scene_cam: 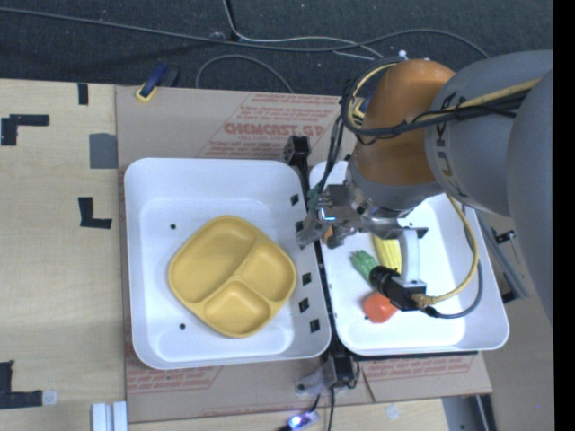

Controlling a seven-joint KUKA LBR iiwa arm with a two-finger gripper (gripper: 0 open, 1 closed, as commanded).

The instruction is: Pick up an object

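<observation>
Left bin (135,241): one yellow divided plate (232,275), lying flat near the middle, apart from the walls.

Where the bins meet: my gripper (325,224) hangs low over the right bin's left edge. Nothing is visibly held. From above, I cannot tell whether the gripper is released or clenched.

Right bin (467,330): three small candidates lie close together, namely a green piece (363,263), a yellow piece (388,251) just beside it and partly under my wrist, and an orange-red piece (379,307) nearer the front wall.

Assessment: approach stage, no pick made. The green piece is nearest. The next move calls for a short shift right to centre over it, then a straight descent, without nudging the yellow piece.
</observation>
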